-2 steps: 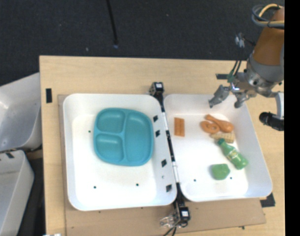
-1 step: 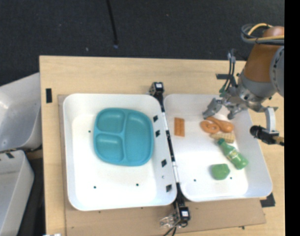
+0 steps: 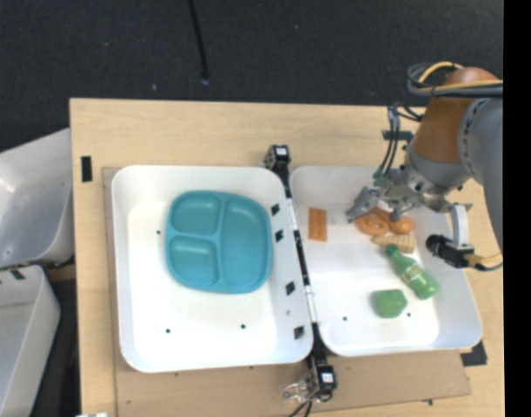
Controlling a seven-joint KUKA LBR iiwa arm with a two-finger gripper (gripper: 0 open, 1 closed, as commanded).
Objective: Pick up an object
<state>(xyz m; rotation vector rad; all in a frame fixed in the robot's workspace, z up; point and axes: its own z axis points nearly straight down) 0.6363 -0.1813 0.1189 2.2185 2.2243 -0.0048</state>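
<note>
Across the bench's right bin (image 3: 335, 324), I see my gripper (image 3: 380, 205) spread wide over an orange toy (image 3: 372, 225) by the far edge, nothing lifted yet.

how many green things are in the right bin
2: a green bottle lying tilted just below the hand, and a small green block nearer the front edge. The arm may hide others.

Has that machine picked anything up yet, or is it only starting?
Nothing looks lifted yet. The gripper is low in the right white bin, right over a small orange lump; whether it has closed on it I cannot tell. The orange rectangular block, green plastic bottle and round green piece lie in that bin. Grasping and lifting remain.
</note>
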